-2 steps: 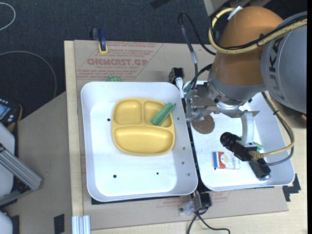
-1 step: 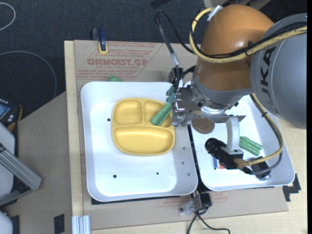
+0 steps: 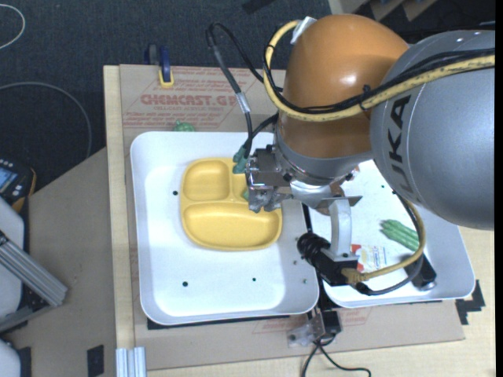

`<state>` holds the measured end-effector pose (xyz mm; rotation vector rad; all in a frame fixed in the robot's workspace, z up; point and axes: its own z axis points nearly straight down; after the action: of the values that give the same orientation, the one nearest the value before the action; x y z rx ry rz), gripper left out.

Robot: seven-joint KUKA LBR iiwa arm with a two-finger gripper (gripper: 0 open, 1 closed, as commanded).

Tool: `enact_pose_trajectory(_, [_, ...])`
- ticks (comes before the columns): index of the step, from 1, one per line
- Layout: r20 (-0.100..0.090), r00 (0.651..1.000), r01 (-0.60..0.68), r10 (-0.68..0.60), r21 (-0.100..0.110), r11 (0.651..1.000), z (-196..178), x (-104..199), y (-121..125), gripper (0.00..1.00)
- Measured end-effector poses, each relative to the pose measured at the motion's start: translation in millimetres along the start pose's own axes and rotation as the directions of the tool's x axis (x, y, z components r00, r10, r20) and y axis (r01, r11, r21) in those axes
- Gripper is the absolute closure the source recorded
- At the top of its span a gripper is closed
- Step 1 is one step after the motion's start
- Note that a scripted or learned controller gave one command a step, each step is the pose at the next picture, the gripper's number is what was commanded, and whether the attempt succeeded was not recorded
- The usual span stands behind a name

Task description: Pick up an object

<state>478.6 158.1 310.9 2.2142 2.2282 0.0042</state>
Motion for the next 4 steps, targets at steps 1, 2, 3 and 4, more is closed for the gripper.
enact_pose_trajectory(1, [0.006, 1.000, -0.012, 0.012, 0.013, 1.000, 88, -38, 7, 1.00])
enact_pose_trajectory(2, [0.002, 1.000, -0.009, 0.009, 0.008, 1.000, 91, -56, -1, 1.00])
enact_pose_trajectory(3, [-0.001, 1.000, -0.002, 0.002, -0.006, 1.000, 13, -31, 1, 1.00])
enact_pose_trajectory(4, [0.000, 1.000, -0.009, 0.009, -0.007, 1.000, -57, -66, 1, 1.00])
